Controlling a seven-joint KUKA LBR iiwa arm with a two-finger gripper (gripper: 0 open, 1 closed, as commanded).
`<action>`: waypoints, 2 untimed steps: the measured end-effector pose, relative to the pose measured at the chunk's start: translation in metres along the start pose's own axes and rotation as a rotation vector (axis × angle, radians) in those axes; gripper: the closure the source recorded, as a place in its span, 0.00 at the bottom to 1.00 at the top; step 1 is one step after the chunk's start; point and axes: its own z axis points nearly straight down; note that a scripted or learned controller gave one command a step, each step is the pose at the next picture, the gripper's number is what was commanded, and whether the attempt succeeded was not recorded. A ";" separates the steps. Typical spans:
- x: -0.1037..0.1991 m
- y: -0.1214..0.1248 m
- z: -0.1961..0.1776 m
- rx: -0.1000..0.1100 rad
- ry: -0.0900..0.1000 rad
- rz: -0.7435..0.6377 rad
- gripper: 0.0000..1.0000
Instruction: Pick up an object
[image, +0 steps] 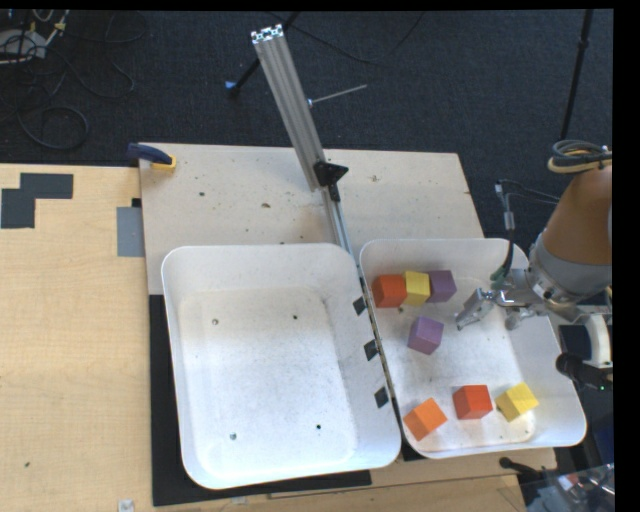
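six blocks lie in the right bin (560, 425); fingers (487, 308) blurred, their spread unclear.

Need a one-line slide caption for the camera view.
Grey KUKA arm's pincer hovers in the right white bin beside a purple cube, among six coloured blocks.

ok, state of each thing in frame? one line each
gripper: above right bin, nothing visibly between fingers
red block, yellow block, purple block: touching in a row, back of right bin
lone purple block: apart, mid-bin
orange block, front red block, front yellow block: front, apart
left bin: no blocks
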 end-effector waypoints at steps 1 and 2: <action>0.001 -0.001 0.054 0.000 0.000 0.000 0.00; -0.001 0.000 0.041 -0.005 -0.002 0.007 1.00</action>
